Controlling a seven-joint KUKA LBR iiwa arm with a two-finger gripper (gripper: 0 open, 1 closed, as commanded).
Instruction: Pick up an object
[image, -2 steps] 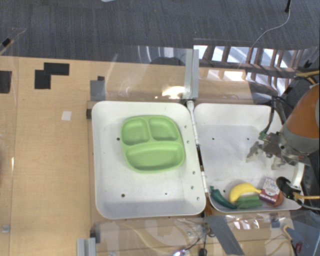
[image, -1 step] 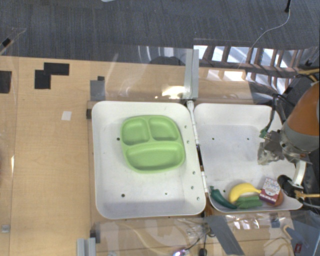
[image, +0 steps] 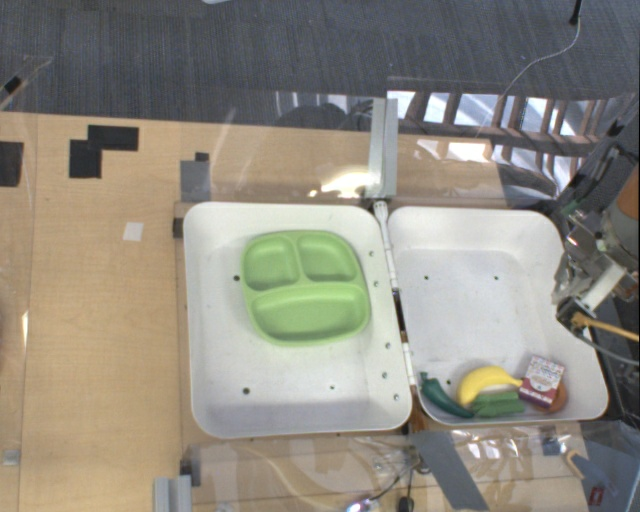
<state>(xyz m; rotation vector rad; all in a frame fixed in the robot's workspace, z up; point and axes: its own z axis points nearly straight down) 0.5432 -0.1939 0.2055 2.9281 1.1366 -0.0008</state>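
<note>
Pale wood table (image: 90, 330) with black square markings (image: 100, 148) at upper left. Beyond it, dark grey ribbed floor (image: 250, 45), crossed by a thin white cable (image: 530, 65) at upper right. Clear glare-streaked panel (image: 290, 150) standing along the far side, braced by a grey metal post (image: 381, 150).

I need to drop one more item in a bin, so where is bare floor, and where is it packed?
Right bin: bare from its far wall down to the banana. Its near edge is crowded: banana, green items, small red-and-white box. Left bin: the green divided plate fills the middle, leaving a bare strip along the near wall.
</note>
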